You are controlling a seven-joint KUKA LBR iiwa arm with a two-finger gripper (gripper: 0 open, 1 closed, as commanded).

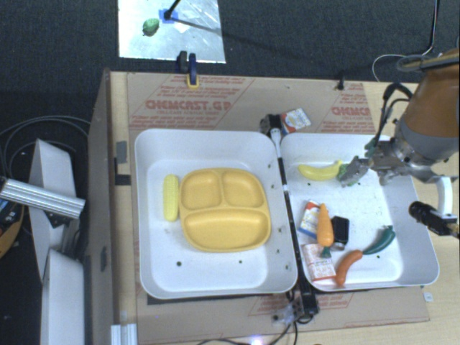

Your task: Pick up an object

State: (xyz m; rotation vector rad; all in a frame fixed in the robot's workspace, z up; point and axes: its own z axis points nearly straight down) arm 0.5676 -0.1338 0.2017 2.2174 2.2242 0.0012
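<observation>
The right bin [410,261] holds several small things. A yellow banana [319,170] lies near its back left. An orange carrot [325,226] lies beside a black block [340,230] and over a small packet [310,216]. An orange sausage [348,265], a second packet [319,264] and a green pepper [380,240] lie toward the front. My gripper [358,169] hangs over the back of this bin, just right of the banana's end. I see nothing held in it.
The left bin [154,264] holds a yellow divided plate [224,208] and a corn cob [170,197]. A small wrapped item [295,119] lies on the cardboard behind the bins. The arm's orange band [437,106] looms at the right.
</observation>
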